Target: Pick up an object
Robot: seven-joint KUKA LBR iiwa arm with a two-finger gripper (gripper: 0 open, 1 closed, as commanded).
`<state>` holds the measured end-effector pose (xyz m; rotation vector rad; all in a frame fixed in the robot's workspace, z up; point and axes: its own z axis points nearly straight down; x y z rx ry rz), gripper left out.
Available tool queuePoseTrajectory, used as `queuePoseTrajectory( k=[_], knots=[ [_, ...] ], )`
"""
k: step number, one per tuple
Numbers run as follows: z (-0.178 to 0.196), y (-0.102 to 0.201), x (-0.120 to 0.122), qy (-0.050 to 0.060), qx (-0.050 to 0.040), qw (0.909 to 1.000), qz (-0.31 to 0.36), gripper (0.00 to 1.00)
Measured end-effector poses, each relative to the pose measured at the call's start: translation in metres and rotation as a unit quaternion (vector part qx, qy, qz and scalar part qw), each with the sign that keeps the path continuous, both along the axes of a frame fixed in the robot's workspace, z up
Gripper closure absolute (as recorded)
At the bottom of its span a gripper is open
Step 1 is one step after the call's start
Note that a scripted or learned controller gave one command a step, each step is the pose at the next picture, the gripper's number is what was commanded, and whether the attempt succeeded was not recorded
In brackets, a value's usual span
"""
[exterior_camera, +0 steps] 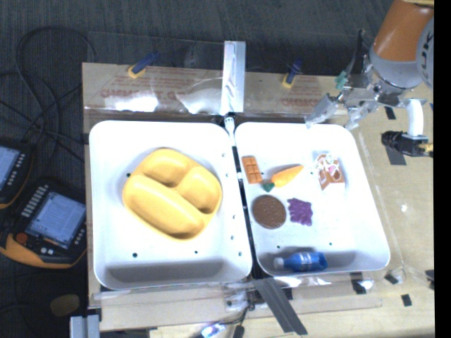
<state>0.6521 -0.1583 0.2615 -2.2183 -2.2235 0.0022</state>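
A tan bench (409, 210) bears two glossy white bins. Upper right, the gripper (331, 111) hangs over the right bin's (366, 189) rim, fingers apart, empty. A smooth orange carrot (287, 175) lies mid-bin; the arm's top is cut off.

yellow bread (172, 193), orange carrot (287, 176), purple grapes (300, 211), blue bottle (303, 261)

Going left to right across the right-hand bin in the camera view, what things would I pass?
orange block → brown round cookie → toy carrot → purple grapes → small printed packet. The blue bottle lies along the near wall and overlaps several, so I left it out.
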Motion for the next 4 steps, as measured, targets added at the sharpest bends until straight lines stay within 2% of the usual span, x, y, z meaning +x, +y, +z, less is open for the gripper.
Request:
queuePoseTrajectory(
  k=[1, 2, 3, 4],
  knots=[
    [-0.148, -0.048, -0.015, -0.001, 0.0004, 0.9987, 0.050, 0.00],
    [-0.169, -0.050, -0.027, -0.009, 0.0031, 0.9999, 0.004, 0.00],
    [-0.161, -0.052, -0.028, -0.008, 0.0016, 1.0000, 0.003, 1.00],
    [-0.075, 0.011, 0.016, 0.000, -0.0012, 0.9976, -0.069, 1.00]
  ],
)
